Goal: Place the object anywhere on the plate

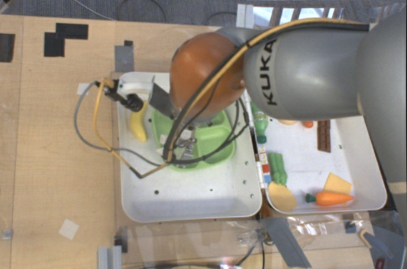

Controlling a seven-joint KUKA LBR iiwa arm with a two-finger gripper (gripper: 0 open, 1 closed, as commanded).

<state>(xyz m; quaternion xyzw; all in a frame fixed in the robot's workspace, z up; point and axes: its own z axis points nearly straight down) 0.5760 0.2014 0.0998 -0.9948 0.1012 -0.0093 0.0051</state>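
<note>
1. Hanging low over the green plate (219, 134) in the left bin (191, 204), the hand (184, 148) is mostly hidden by the wrist; I cannot tell its state.
2. One banana (138, 124) lies just beside the plate, apart from the hand.
3. Risk, I judge: the loose cables (95, 128) catch the banana or the plate.
4. Count: two bins, one plate, one banana, one carrot (332, 199).

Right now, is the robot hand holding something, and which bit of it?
I can't tell. The gripper hangs over the green plate, hidden by the arm. The banana lies beside the plate.
</note>
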